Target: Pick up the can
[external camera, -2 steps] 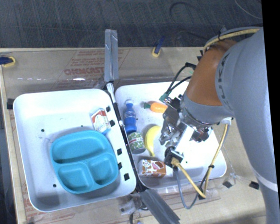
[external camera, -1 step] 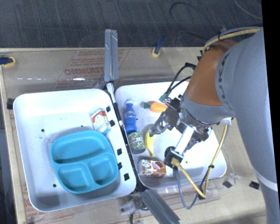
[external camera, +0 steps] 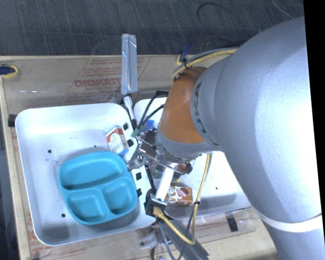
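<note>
White bins are counted at two: a left bin (external camera: 35, 166) and a right bin (external camera: 224, 192). One blue tray (external camera: 97, 186), three-sectioned, is seen toward 5 o'clock in the left bin. One can (external camera: 116, 140), red and white, is seen at that bin's 2 o'clock, just beside the gripper (external camera: 140, 151). Whether the gripper is clenched or released cannot be told. One red-and-white packet (external camera: 179, 195) at the right bin's 7 o'clock is partly covered, and most of that bin is hidden by the arm (external camera: 263, 118).

Red upside-down print on the bench sheet (external camera: 99, 80), seemingly CHEMCAST, rest illegible
</note>
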Motion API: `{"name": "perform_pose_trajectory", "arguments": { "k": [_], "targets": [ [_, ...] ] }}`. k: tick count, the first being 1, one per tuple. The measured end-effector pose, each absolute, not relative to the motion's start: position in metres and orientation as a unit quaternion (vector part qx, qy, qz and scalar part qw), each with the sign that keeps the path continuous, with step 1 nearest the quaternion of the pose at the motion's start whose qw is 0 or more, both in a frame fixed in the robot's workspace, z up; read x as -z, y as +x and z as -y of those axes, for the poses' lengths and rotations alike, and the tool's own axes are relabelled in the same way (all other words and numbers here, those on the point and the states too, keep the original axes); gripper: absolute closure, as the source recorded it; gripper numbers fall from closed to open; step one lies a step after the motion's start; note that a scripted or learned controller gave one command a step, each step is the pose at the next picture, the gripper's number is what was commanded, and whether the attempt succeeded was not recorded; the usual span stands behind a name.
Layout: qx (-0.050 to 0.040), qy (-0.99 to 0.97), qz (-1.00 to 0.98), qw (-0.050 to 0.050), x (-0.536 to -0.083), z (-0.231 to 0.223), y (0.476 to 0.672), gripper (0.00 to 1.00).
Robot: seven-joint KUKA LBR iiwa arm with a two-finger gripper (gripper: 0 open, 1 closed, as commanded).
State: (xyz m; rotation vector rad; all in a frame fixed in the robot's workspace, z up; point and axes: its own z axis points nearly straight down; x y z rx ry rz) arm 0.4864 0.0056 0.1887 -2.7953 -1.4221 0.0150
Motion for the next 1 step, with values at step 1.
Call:
{"name": "perform_pose_trajectory", "arguments": {
  "k": [1],
  "targets": [
    [-0.0042, -0.849, 0.529, 0.003, -0.1893, -0.0396, 0.475, 0.0]
  ]
}}
